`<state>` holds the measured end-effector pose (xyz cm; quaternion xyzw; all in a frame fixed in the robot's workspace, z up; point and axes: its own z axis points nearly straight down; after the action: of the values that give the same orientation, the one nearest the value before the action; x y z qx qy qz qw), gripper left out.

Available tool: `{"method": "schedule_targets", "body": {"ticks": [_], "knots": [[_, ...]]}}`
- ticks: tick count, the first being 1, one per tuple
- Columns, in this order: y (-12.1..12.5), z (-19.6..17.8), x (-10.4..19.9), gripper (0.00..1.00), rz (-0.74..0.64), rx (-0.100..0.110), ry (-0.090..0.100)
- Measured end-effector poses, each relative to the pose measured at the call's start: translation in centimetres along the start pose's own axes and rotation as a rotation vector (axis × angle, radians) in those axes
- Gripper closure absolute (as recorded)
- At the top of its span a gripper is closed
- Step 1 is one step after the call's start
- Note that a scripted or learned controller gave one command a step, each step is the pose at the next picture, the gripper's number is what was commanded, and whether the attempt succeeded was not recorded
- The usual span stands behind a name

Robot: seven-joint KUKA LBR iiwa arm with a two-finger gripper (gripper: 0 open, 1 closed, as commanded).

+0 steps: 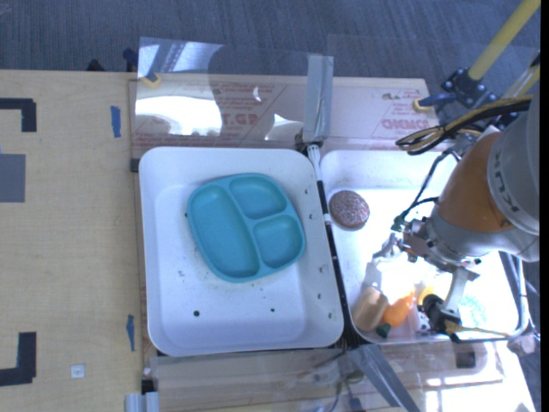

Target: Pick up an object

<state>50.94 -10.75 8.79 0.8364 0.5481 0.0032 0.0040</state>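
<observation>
The bench is pale plywood, marked with black corner brackets and short strips of blue tape near its left edge. Beyond its far edge runs a dark blue-grey carpeted floor. Two shallow white bins sit side by side, with a clear plastic sheet standing along their far side, in front of a printed cardboard panel.

The left bin holds a teal divided plate, lying flat around its centre with three compartments facing up. A few dark specks dot the bin floor near its front edge.

In the right bin, a brown speckled round disc lies near the far left corner, close to the dividing wall. At the front edge, a tan rounded object rests just beside a small orange object.

The grey arm with its orange band reaches in from the right, cables looping above it. The gripper hangs over the right bin's front half, just above the tan and orange objects. Glare on the white floor hides its fingers, so whether they are spread or closed cannot be told.
</observation>
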Motion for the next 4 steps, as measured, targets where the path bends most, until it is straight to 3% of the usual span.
{"method": "schedule_targets", "body": {"ticks": [1,2,3,4], "knots": [[-0.4,-10.4,8.1,0.0,0.134,0.005,0.005],[0.1,-1.5,-6.0,0.0,-0.041,0.018,-0.007],[0.7,-9.6,-8.1,0.0,-0.439,0.006,0.0],[3.2,-7.1,-0.7,0.0,-0.656,0.008,0.003]]}}
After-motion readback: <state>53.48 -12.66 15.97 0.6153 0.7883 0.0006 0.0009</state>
